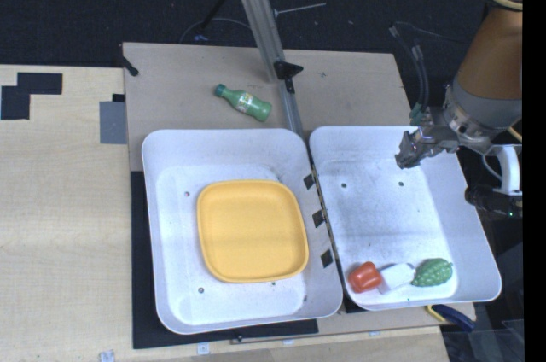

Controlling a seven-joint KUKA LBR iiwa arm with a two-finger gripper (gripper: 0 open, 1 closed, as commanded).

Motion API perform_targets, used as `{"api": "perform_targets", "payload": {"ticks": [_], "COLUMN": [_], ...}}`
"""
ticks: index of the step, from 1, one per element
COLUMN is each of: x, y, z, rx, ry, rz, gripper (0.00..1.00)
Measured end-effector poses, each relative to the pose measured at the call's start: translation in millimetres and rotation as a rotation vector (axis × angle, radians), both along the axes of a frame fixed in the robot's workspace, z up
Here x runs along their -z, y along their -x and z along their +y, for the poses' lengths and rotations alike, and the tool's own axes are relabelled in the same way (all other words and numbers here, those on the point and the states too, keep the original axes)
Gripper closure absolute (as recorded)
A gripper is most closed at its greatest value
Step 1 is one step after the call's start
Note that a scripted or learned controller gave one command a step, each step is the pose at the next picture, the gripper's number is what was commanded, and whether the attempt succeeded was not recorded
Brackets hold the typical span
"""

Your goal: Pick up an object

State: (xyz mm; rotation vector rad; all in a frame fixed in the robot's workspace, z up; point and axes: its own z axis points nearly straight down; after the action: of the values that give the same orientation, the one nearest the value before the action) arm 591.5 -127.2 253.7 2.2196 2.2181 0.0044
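Three small objects lie together at the front of the right bin (pixel 384 189): a red pepper-like piece (pixel 365 276), a white block (pixel 396 277) and a green bumpy piece (pixel 432 272). A yellow square plate (pixel 252 229) rests in the left bin (pixel 171 172). My gripper (pixel 411 152) hangs over the far right part of the right bin, well away from the three objects, with nothing visible between its fingers.
A small green bottle (pixel 243 102) lies on the bench behind the left bin. A slanted aluminium rail (pixel 263 10) rises behind the bins' dividing edge. Black clips (pixel 317 217) sit along the rim between the bins.
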Motion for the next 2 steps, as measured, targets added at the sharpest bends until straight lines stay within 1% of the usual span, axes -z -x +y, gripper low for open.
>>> {"api": "perform_targets", "payload": {"ticks": [1, 2], "x": [15, 23], "y": [6, 20], "z": [50, 104], "rx": [-0.004, -0.004], "ry": [-0.001, -0.002], "rz": [0.006, 0.006], "gripper": [1.0, 1.0]}}
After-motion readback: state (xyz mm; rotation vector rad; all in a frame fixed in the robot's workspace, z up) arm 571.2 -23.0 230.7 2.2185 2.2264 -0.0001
